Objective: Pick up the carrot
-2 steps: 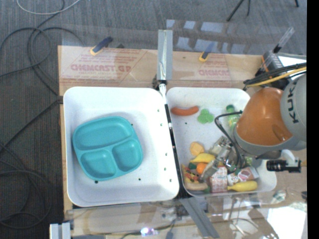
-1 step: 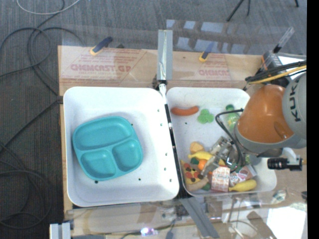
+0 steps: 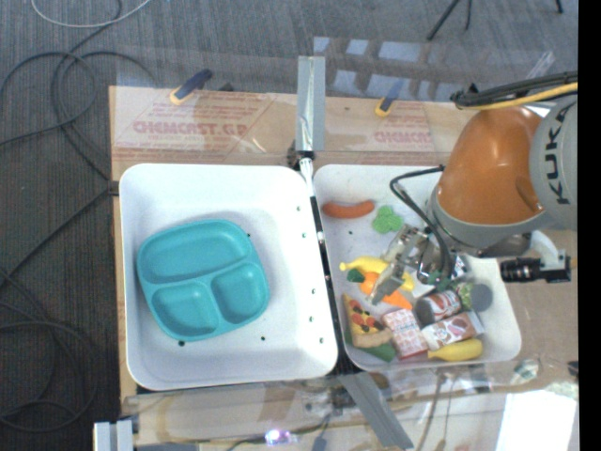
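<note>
My arm comes in from the right over the right bin (image 3: 512,332), its orange band bulking large above the wrist, and my hand (image 3: 392,278) hangs low over the middle of that bin's clutter. From this angle the metal fingers point down and to the left, but I cannot tell how far apart they stand or whether anything sits between them. The carrot (image 3: 398,300) lies just under and beside my fingertips, a small orange piece partly covered by the hand, so I cannot say whether I am touching it. Just to its left is a yellow toy piece (image 3: 364,267) like a banana or corn, and below that a mixed dark and orange item (image 3: 362,320) near the bin's left wall. A red sausage (image 3: 348,209) lies well apart near the top of the bin, with a green leafy piece (image 3: 386,220) just beside it to the right. Toward the lower right sit a small can (image 3: 441,304), red-and-white packets (image 3: 404,332), and a yellow banana (image 3: 456,350) against the bottom wall. The left bin (image 3: 160,186) holds a teal divided tray (image 3: 202,277) with three compartments, lying flat and slightly turned. Both bins rest side by side on the bench (image 3: 188,130), which is covered in cardboard.
</note>
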